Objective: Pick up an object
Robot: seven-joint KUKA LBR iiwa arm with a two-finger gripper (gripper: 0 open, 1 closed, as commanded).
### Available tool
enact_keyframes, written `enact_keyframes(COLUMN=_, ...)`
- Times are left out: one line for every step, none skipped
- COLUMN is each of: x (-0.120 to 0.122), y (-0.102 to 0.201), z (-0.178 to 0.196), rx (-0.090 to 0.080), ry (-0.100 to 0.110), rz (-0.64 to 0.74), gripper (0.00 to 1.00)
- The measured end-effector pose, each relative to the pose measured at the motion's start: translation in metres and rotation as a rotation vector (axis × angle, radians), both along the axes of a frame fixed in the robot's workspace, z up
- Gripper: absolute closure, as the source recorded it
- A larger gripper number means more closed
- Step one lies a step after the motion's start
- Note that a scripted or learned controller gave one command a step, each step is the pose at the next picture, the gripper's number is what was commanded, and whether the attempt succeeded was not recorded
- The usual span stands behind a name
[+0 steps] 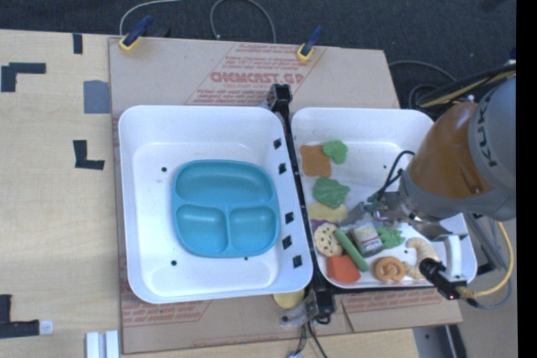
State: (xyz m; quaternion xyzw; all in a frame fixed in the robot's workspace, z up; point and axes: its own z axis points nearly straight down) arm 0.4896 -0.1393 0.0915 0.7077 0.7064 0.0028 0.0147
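My gripper [373,216] hangs low over the right bin [369,123], near its front middle. Just under and in front of it lies a small can [367,241] with a dark label, next to a green piece [391,236]. Around them lie a long green bean [351,251], a red tomato piece [342,268], a speckled cookie [327,242], a pretzel [388,269] and a croissant [420,249]. Farther back lie a leafy green [330,193], an orange toast slice [315,161] and a broccoli piece [336,151]. Nothing is visibly held.
The left bin [143,180] holds a blue divided tray [225,207]. A black divider [289,189] runs between the bins. The grey and orange arm [457,163] covers the right bin's right side. Cables [482,285] trail at the front right.
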Motion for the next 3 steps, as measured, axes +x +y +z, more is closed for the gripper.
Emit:
enact_keyframes(x=-0.001, y=0.002, z=0.008, rx=0.009, ry=0.009, rz=0.001, gripper=1.0)
enact_keyframes(x=-0.001, y=0.002, z=0.007, rx=0.009, ry=0.01, rz=0.001, gripper=0.0)
enact_keyframes(x=0.043, y=0.036, z=-0.005, rx=0.013, ry=0.022, rz=0.004, gripper=0.0)
